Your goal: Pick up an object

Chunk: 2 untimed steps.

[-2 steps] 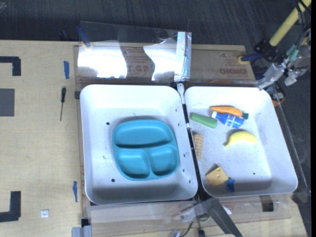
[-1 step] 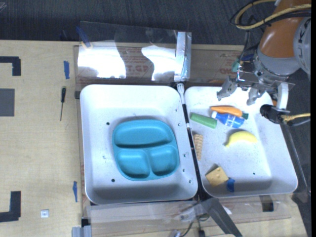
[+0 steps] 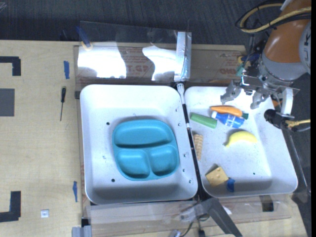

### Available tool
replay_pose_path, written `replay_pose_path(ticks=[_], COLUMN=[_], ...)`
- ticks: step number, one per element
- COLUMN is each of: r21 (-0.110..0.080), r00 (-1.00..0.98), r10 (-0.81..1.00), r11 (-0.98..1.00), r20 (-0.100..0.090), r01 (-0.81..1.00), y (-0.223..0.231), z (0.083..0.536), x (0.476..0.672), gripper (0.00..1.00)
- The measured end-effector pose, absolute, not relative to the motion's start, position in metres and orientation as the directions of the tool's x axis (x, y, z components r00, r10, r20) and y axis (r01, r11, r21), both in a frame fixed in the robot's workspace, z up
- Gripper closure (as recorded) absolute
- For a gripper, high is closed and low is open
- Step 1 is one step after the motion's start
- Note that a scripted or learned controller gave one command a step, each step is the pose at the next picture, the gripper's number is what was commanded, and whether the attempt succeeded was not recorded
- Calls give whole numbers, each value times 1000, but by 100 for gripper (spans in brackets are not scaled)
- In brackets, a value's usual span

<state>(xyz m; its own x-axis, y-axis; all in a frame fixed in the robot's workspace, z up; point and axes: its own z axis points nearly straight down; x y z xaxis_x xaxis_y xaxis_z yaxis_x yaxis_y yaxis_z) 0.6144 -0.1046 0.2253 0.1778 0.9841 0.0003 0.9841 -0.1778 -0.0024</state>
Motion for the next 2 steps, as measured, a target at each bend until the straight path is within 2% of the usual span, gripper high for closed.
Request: replay_pose_path(ticks=[1,2], r21=[6,4], r00=[185,81], r10=[983,997], r11=[-185,-81], r20=[0,-1], r01=[983,997], y=[-121,-129], z=[97,115], x=[633,641], gripper=[0,0])
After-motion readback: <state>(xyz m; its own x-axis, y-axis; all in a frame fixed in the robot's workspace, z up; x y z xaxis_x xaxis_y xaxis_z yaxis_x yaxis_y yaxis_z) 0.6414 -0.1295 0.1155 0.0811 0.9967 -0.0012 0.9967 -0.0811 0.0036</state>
